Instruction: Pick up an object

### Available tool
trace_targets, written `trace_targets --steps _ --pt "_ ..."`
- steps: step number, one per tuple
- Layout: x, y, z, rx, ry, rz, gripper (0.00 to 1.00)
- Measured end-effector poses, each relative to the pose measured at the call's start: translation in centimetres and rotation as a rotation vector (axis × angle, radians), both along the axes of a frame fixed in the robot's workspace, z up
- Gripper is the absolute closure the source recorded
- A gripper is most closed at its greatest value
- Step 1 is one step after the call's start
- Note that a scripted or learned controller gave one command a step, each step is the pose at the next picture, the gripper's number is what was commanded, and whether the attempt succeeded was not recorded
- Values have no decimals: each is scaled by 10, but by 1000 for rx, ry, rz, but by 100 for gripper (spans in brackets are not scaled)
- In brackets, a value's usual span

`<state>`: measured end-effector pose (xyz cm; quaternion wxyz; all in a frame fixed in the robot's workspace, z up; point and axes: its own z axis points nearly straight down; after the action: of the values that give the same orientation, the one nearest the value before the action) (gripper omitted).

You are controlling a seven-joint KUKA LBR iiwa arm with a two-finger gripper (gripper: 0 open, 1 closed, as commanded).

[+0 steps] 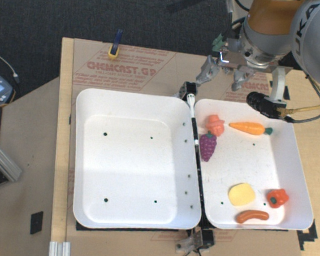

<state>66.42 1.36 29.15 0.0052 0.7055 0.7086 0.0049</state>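
In the camera view, the gripper (pixel 227 75) is hanging over the far edge of the desk (pixel 155 67), just beyond the rim of the right bin (pixel 292 167), with its two fingers spread apart and nothing between them. The left bin (pixel 128 161) is lying beside it, the two rims touching along the middle.

The candidates for picking are all lying in the right bin. A purple grape bunch (pixel 207 146) is resting against the dividing rim, with a pink piece (pixel 215 125) touching it on the far side. An orange carrot (pixel 248 127) is lying across the far part of the bin, nearest the gripper. A yellow round piece (pixel 241 194), a red-orange piece (pixel 277 198) and a sausage (pixel 252 217) are sitting near the front edge.

These are looking like toy foods: probably light, stiff and smooth, so likely to slip. The carrot seems the easiest, standing apart from its neighbours; closing across its thicker middle, fingers crosswise to its length, looks the safest hold. The grapes, crowded against the rim, are looking awkward.
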Motion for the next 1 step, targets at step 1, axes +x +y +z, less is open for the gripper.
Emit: trace_targets --steps 1 --pt "-19 106 -64 4 23 6 0"
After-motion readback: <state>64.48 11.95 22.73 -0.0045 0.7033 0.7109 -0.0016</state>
